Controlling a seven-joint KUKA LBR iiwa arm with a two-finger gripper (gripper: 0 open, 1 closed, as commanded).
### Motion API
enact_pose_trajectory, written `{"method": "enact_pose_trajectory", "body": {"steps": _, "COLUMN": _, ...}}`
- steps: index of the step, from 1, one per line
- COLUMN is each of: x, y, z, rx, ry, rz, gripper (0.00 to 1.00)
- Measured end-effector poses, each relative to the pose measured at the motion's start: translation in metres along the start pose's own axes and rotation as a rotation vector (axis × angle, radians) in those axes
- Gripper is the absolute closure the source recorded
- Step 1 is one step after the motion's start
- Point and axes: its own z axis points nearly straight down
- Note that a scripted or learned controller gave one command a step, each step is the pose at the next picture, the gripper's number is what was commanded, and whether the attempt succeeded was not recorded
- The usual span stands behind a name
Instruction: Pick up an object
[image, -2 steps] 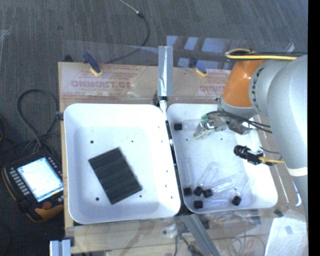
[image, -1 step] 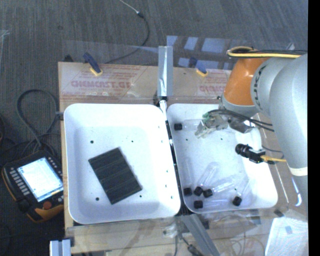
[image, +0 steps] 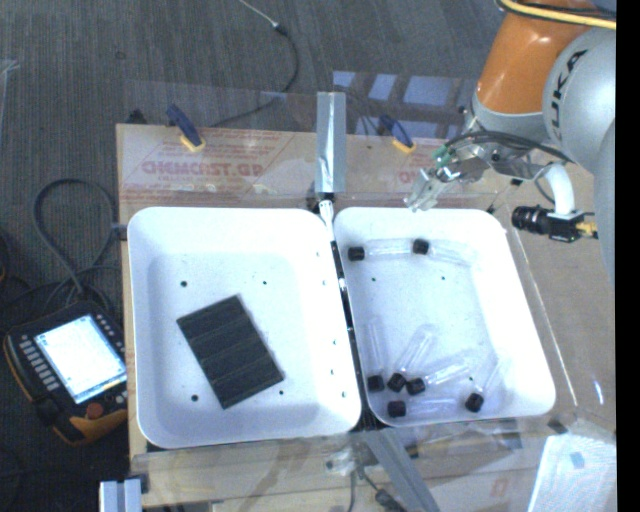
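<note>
Hand (image: 425, 190) hovers at the right bin's (image: 520, 290) far rim, grip unclear; your clear tubes (image: 430, 365) could roll or slip.

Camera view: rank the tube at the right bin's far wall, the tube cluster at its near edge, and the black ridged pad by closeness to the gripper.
From the gripper:
1. Tube at the far wall, just below it.
2. Tube cluster, right bin's near side.
3. Black ridged pad, left bin.

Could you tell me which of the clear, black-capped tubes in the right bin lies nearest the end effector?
The tube along the right bin's far wall, just below the end effector; the others cluster at the near edge.
</note>
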Motion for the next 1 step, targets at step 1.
{"method": "enact_pose_trajectory", "body": {"steps": 1, "x": -0.0004, "y": 0.0003, "z": -0.0092, "rx": 0.0, "ry": -0.004, "rz": 0.0, "gripper": 1.0}}
